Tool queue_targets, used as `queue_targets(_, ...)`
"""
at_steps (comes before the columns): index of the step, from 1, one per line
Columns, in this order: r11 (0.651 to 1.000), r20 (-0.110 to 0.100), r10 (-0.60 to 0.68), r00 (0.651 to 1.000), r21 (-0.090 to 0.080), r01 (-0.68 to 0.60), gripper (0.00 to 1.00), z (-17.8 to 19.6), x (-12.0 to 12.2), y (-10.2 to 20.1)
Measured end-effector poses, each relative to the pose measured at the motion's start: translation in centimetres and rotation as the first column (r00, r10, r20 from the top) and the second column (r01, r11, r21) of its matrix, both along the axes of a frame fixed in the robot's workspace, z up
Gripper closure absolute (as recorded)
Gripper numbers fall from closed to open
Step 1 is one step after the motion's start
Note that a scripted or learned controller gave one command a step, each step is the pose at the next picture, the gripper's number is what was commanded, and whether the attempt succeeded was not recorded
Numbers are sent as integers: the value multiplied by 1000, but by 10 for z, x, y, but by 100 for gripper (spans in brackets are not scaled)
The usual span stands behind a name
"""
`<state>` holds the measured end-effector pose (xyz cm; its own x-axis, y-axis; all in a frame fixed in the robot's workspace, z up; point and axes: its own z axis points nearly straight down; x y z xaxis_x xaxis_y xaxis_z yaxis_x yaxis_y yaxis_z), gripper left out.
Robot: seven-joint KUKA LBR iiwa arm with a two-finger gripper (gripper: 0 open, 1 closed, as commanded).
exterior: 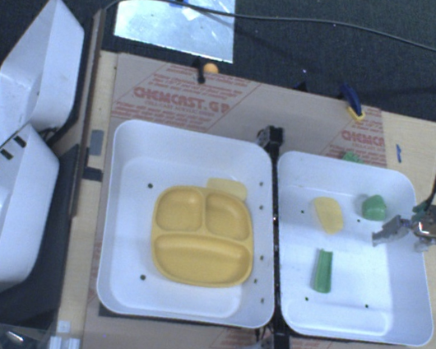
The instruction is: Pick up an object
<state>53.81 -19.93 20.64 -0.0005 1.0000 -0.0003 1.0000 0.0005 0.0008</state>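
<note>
Fingers of the gripper point(383, 233) were seen slightly parted and empty at the right bin's point(342, 321) right rim, where a descent risked striking the wall rather than the green block point(374, 207).

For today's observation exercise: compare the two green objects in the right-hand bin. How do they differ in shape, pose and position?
The green stick is long and narrow, lying flat and pointing up and down the picture; the green lump is short and rounded. The stick sits near the bin's middle, while the lump sits near the far corner, closer to the end effector. Both are green, rest in the right bin, and are ungrasped.
</note>
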Motion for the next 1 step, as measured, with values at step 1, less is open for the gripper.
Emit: queue_targets(1, 1000, 3, 1, 1000, -1, -1, 0, 20, 52, -7)
